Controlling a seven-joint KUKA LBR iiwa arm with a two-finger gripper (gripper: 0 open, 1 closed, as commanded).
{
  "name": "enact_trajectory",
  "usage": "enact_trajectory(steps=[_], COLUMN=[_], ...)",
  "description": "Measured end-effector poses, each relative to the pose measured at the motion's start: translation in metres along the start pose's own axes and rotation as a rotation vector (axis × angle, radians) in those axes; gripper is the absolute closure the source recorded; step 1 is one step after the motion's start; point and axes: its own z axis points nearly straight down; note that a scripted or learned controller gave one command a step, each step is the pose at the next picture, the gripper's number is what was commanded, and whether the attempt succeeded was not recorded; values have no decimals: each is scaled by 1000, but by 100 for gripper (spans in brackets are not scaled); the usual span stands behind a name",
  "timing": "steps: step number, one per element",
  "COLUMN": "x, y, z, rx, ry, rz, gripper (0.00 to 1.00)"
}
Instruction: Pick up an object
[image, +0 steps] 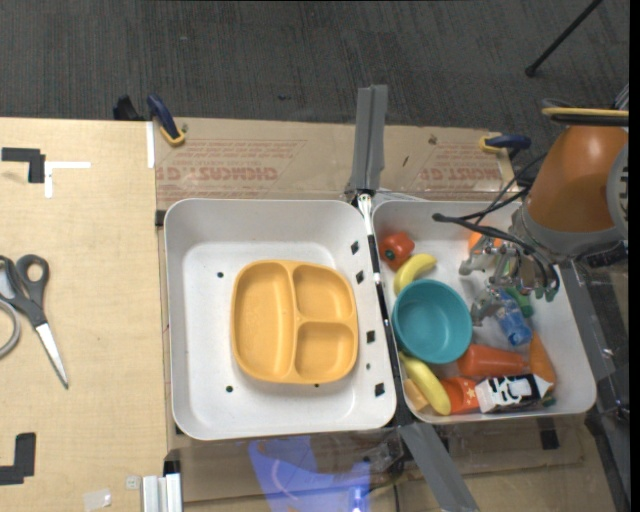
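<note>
I'm hovering my end effector (497, 283) over the right bin (580, 385) — can't tell its opening or any hold — above a blue bottle (515, 326) (beside the teal bowl (432, 320)).

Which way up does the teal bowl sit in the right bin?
Upright: the teal bowl shows its open hollow facing up.

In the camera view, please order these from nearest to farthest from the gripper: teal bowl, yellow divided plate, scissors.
Measured from the gripper:
1. Teal bowl, same right bin, just left of it.
2. Yellow divided plate, in the left bin.
3. Scissors, on the bench at far left.
</note>
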Motion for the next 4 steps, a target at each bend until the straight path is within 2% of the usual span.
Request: enact_trajectory(steps=[1, 2, 3, 4], x=[40, 44, 38, -27], y=[-58, -59, -57, -36], z=[-3, -4, -1, -2], rx=[4, 3, 0, 1], ry=[-7, -10, -1, 0], rz=[-66, 5, 47, 253], gripper=[0, 0, 0, 0])
